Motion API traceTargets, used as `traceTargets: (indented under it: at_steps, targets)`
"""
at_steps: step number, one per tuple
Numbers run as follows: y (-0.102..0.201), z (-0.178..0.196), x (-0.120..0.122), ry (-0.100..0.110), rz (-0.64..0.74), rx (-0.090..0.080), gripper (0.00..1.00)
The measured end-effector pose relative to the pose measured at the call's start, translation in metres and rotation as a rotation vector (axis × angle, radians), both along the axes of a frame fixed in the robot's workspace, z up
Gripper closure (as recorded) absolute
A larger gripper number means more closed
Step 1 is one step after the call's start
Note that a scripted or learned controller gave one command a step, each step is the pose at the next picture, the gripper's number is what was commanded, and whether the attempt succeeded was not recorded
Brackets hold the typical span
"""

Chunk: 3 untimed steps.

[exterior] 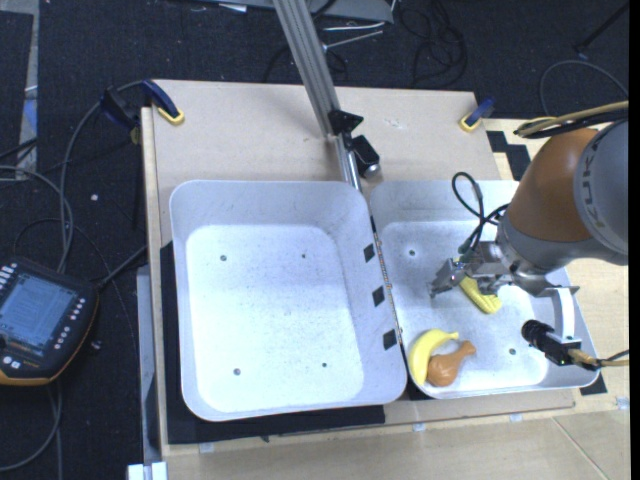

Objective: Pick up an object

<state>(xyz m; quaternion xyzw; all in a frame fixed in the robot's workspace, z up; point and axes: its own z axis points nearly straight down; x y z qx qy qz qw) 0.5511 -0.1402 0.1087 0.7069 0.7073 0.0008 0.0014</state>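
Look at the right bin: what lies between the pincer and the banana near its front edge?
In the camera view, bare white bin floor separates the pincer from the banana.

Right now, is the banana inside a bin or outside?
Inside: the banana lies on the floor of the right bin, near its front edge.

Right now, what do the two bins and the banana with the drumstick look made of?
Bins: thin white plastic by their look, matte and speckled, with rounded moulded corners. Banana and drumstick: likely toy plastic, smooth, each one flat colour with a slight sheen; the material can't be confirmed.
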Motion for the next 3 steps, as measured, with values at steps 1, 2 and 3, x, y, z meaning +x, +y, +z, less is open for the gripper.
traceTargets:
  at_steps: [1,2,3]
  targets:
    - [-0.001,0.012,0.000,-0.002,-0.001,-0.001,1.00]
    - [-0.001,0.074,0.005,-0.002,0.000,0.000,1.00]
    - [-0.010,0.125,0.002,-0.001,-0.001,0.000,1.00]
